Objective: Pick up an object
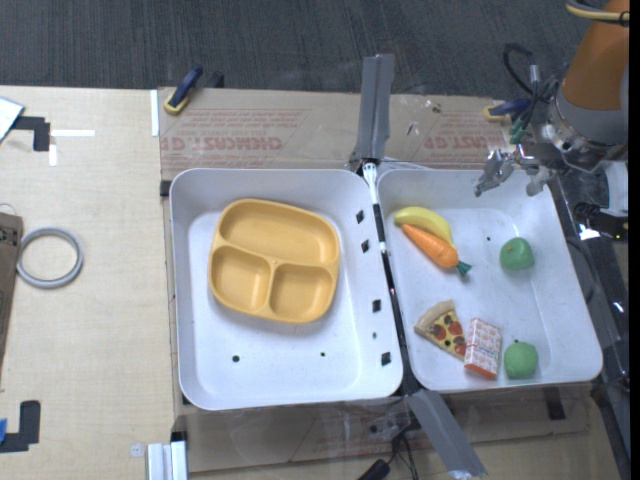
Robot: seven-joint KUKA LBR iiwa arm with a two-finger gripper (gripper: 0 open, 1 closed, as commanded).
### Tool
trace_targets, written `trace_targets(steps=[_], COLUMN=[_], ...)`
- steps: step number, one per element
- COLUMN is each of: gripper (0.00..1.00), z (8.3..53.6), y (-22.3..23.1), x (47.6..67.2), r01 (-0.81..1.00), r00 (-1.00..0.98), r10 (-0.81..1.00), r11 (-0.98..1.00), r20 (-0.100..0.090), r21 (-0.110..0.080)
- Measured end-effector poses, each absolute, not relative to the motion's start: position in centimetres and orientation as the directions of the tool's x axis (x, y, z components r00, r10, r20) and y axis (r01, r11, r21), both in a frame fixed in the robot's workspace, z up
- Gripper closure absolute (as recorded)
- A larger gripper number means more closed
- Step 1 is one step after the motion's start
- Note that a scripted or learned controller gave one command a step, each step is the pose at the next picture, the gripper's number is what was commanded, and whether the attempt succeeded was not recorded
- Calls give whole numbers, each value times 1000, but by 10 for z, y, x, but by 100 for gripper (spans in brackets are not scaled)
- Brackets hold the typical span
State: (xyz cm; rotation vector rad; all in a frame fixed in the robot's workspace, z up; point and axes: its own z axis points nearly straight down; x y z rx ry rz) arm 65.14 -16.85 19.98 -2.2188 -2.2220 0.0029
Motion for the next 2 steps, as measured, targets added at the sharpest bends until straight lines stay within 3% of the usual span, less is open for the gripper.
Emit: trace_targets(steps=[1, 2], gripper=[0, 0], z=[183, 131], y=[-195, -125], x=[659, 659], r01=[999, 829], r00=[-34, -560], r10=[999, 829], r11=[34, 560], r20=[-2, -2], r21=[0, 1])
